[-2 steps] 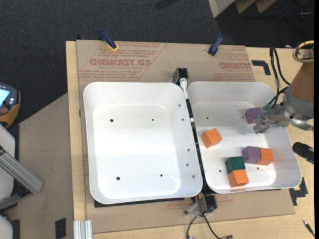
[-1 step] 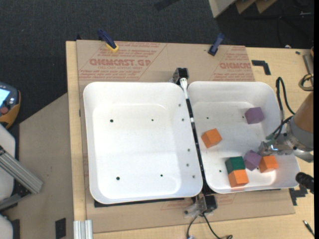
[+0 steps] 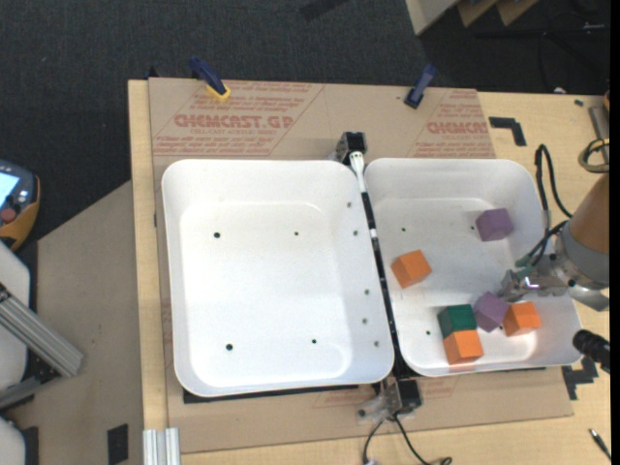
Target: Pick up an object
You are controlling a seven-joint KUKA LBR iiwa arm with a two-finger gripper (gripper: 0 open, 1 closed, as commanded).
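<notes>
The right bin (image 3: pixel 455 177) holds several small blocks. A purple block (image 3: pixel 495 224) lies near its far right side and an orange block (image 3: pixel 412 268) near its left wall. At the front right, a green block (image 3: pixel 455 319), an orange block (image 3: pixel 463 346), a second purple block (image 3: pixel 491 311) and another orange block (image 3: pixel 523 318) sit close together. My gripper (image 3: pixel 520 284) reaches in from the right, low over the bin. It hangs just above and between the second purple block and the orange block beside it. No block shows in its grasp.
The left bin (image 3: pixel 184 260) stands beside the right one, their rims meeting along a black strip (image 3: pixel 373 260). Two blue clamps (image 3: pixel 210 78) (image 3: pixel 420 86) grip the cardboard sheet at the back. The grey arm (image 3: pixel 593 245) crosses the right bin's right rim, with cables behind it.
</notes>
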